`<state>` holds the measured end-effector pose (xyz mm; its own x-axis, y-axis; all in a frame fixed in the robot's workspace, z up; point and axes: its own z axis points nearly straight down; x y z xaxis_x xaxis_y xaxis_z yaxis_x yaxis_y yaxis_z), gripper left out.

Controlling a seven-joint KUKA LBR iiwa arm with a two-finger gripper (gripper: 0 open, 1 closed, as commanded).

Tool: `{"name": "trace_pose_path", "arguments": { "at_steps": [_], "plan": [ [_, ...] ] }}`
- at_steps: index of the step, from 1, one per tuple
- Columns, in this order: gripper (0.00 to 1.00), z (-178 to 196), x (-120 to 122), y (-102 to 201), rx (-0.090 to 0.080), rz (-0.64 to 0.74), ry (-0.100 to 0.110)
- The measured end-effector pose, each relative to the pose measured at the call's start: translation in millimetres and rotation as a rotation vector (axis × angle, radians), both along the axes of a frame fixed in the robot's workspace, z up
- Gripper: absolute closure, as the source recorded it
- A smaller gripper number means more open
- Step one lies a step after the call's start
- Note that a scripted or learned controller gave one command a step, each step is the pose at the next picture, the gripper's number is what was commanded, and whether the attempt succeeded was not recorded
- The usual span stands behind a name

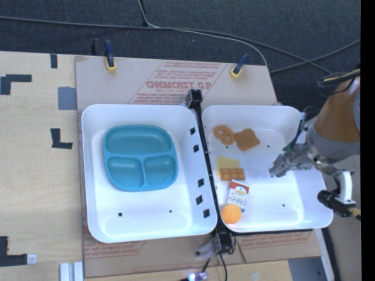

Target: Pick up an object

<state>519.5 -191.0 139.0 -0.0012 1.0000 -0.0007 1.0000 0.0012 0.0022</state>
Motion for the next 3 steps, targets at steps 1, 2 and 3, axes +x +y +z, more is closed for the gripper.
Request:
{"name": "trace_pose_path", "arguments": {
  "at_steps": [1,2,3],
  "plan": [
    [1.00,63,5,2,-0.001,0.001,-0.003],
    [1.00,105,4,1,-0.001,0.001,-0.001],
    [1.00,111,19,52,0.002,0.006,0.003]
  ]
}}
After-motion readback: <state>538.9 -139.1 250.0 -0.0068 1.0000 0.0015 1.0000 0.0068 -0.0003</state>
